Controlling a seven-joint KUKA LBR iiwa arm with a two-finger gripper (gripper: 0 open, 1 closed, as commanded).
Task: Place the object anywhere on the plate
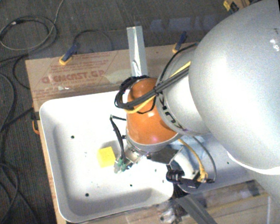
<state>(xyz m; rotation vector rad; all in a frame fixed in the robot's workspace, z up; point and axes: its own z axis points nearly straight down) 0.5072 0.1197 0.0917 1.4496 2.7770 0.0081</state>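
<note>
A small yellow block [106, 157] lies on the floor of the left white bin [63, 126], a little left of its middle. My gripper [122, 164] reaches down into that bin from the right, just right of and slightly below the block, close to its edge. The grey arm with its orange band [145, 118] hangs over the bin's right part and hides whatever lies beneath it.
The right bin [220, 167] is mostly covered by the arm's large grey body. Black cables loop around the wrist and lie on the dark floor to the left. A cardboard sheet [71, 75] sits behind the bins, with a metal post [136, 48] at the back.
</note>
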